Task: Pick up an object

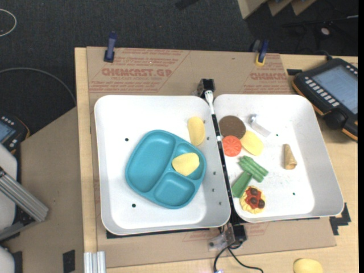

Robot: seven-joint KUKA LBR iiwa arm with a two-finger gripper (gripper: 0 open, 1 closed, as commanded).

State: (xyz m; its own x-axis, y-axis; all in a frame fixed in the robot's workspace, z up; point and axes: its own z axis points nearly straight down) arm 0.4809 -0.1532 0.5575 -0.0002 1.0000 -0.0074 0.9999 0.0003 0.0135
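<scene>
In the left bin [108, 152] lies a blue divided plate [159, 172] with a pale yellow food piece [185, 163] in one of its compartments. A second yellow piece [196, 130] rests on the bin floor just beyond the plate. The right bin [310, 152] holds toy food: a brown disc [232, 125], an orange-red slice [231, 146], a yellow piece [252, 143], two green pieces [248, 172], a small pizza slice [252, 199], a tan cone [289, 156] and a small grey-white item [255, 124].
The bins stand side by side on a cardboard sheet [142, 70] held by clips at the back. A tablet-like pendant [333, 90] lies at the right edge. Another yellow object [307, 265] sits on the bench at the lower right.
</scene>
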